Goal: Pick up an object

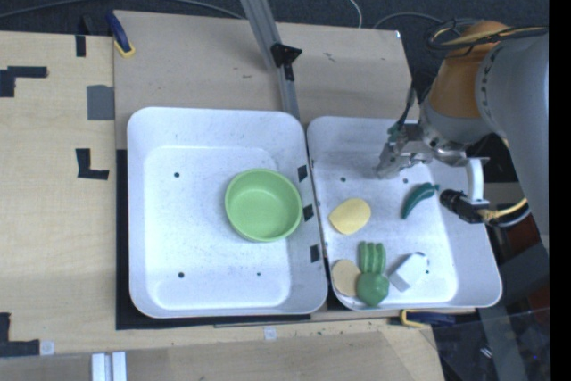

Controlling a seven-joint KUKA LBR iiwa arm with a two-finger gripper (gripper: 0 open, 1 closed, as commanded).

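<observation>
Bins sit side by side: the left bin (161,192) holds a green bowl (263,205), while the right bin (464,277) holds a yellow piece (350,215), a green toy (372,272) beside a grey block (409,272), and a dark green pod (417,199). The gripper (393,158) hangs above the right bin's upper part, nothing between its fingers; how wide it stands, I cannot tell. Aiming squarely over the isolated yellow piece or pod, well apart from walls, looks the safest descent.

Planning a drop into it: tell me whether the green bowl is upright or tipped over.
Upright. The green bowl sits in the left bin with its round rim facing up and its inside visible.
</observation>
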